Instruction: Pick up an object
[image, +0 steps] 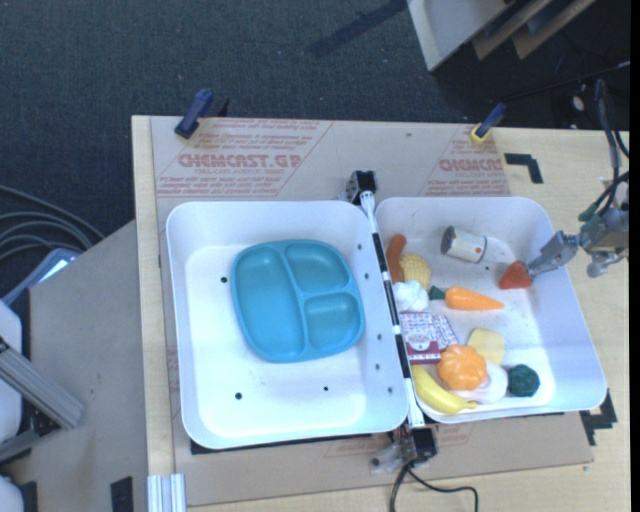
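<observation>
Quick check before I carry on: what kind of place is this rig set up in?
Probably a robotics lab test bench, not a kitchen. The two white bins are clamped to a board; the food, such as the banana and carrot, looks like toy plastic; loose cables lie alongside.

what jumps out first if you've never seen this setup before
The big blue divided plate lying alone in the left bin draws the eye first. Next comes the bright jumble of toy food along the left side and near end of the right bin: a carrot, a banana, an orange pumpkin. At the right edge the gripper reaches in beside a small red piece.
</observation>
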